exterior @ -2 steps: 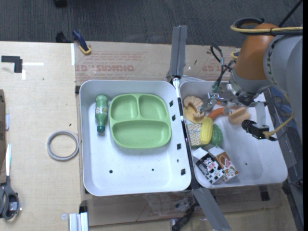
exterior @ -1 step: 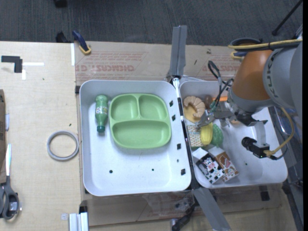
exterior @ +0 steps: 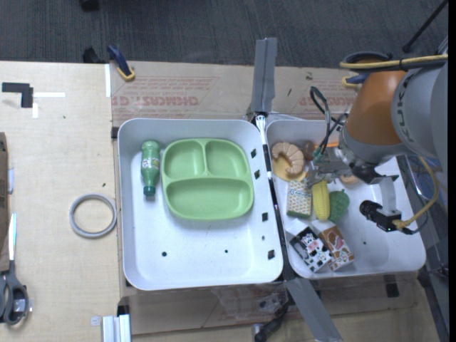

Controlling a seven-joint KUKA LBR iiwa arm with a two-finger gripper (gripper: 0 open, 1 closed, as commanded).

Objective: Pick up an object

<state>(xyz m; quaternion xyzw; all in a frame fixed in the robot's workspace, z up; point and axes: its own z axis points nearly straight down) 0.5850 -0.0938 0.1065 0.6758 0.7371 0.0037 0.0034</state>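
I read this as the approach step: the gripper (exterior: 329, 168) hangs over the right white bin (exterior: 399, 255), just above the yellow corn cob (exterior: 321, 199); next it needs a clean descent (I cannot tell its state). Left of the cob sits a ring-shaped pastry (exterior: 287, 159); the left white bin (exterior: 206, 255) holds a green divided plastic tray (exterior: 207, 178) and a green bottle (exterior: 149, 167).

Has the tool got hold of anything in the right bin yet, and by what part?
Cannot be told. The tool sits low over the right bin, just above the corn cob and beside the bagel, but its tip is hidden among cables.

Two bins (exterior: 135, 212); one tray (exterior: 207, 178); one bottle (exterior: 149, 167); perhaps seven toys (exterior: 320, 199).
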